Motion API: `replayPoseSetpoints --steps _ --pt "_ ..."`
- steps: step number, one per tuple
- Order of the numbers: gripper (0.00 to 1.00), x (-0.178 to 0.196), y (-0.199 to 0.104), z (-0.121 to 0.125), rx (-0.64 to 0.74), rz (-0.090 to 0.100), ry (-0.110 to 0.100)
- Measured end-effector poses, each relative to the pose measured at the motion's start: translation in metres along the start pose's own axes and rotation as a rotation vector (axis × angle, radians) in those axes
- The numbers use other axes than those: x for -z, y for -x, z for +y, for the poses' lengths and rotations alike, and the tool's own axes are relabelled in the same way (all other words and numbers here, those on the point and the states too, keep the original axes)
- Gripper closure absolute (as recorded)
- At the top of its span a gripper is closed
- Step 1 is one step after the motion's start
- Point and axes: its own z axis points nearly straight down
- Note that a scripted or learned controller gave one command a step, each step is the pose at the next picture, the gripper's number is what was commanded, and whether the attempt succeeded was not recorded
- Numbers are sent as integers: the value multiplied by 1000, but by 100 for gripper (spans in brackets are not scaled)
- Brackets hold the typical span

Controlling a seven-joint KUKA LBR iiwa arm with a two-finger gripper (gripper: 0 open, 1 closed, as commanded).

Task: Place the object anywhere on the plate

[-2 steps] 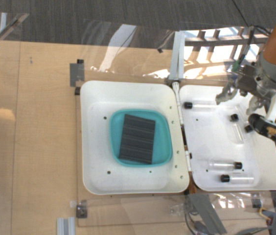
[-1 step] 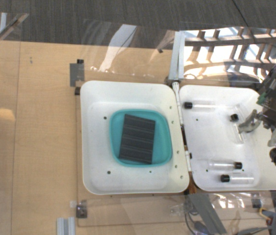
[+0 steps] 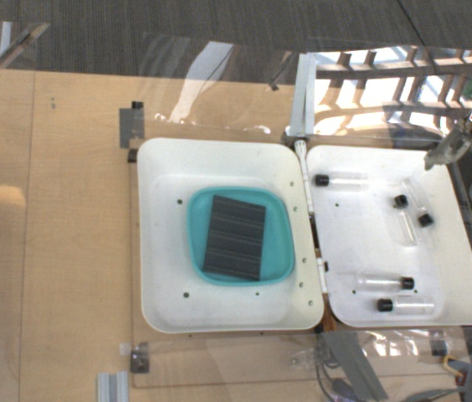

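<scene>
A dark grey ribbed rectangular block (image 3: pixel 235 237) lies flat on the teal plate (image 3: pixel 284 262), near the plate's middle, in the left white bin (image 3: pixel 161 249). Nothing touches the block. Part of the arm's grey end with the gripper (image 3: pixel 449 149) pokes in at the upper right, above the far right corner of the right bin (image 3: pixel 462 300). It is far from the plate and has nothing visible in it.
Several clear tubes with black caps (image 3: pixel 383 284) lie scattered in the right bin. A metal frame (image 3: pixel 387 82) stands behind the bins. Bare wooden bench extends to the left.
</scene>
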Motion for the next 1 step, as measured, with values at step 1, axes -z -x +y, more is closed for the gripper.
replayPoseSetpoints --steps 1 --pt "0 27 37 6 -134 -2 0"
